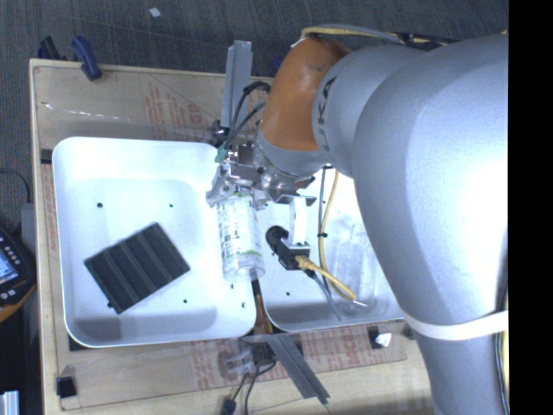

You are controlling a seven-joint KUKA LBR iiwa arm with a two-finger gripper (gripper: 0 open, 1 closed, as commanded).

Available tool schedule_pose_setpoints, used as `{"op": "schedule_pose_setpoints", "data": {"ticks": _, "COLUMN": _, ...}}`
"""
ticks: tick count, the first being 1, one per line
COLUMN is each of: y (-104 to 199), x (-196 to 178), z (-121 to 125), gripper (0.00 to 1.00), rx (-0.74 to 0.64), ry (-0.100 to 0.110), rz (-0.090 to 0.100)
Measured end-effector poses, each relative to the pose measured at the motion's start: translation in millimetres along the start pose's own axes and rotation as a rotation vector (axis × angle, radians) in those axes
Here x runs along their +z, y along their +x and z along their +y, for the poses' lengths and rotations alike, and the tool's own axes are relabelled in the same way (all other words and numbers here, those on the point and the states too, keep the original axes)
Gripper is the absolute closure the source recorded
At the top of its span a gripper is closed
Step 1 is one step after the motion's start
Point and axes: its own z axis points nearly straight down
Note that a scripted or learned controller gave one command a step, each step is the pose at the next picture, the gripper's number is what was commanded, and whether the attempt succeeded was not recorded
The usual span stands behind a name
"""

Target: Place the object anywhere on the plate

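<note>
Right now my claw (235, 193) hangs over the left bin's (78, 232) right edge, w/ a clear bottle (238, 240) below it; can't tell if I'm gripping. Dark ribbed plate (136, 266) sits left, apart. Best: carry leftward, lower gently onto plate. Bottle label unreadable.

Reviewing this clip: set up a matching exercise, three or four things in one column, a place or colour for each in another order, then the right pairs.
Things:
1. dark ridged plate
2. clear bottle
3. blue clamp
4. orange band

Places:
A. bench's far left corner
B. on the arm, above the wrist
C. floor of the left bin
D. by the left bin's right wall, beneath the hand

Pairs: 1-C, 2-D, 3-A, 4-B
</note>
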Motion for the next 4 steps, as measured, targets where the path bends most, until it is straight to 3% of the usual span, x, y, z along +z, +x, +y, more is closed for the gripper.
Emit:
{"op": "schedule_pose_setpoints", "data": {"ticks": 1, "y": -10, "x": -31, "z": -3, "gripper": 1.00, "rx": 0.172, "ry": 0.002, "rz": 0.000}}
{"op": "schedule_pose_setpoints", "data": {"ticks": 2, "y": 6, "x": -54, "z": 28, "gripper": 1.00, "rx": 0.298, "ry": 0.003, "rz": 0.000}}
{"op": "schedule_pose_setpoints", "data": {"ticks": 3, "y": 0, "x": -67, "z": 51, "gripper": 1.00, "rx": 0.337, "ry": 0.003, "rz": 0.001}}
{"op": "schedule_pose_setpoints", "data": {"ticks": 4, "y": -43, "x": -50, "z": 76, "gripper": 1.00, "rx": 0.508, "ry": 0.003, "rz": 0.000}}
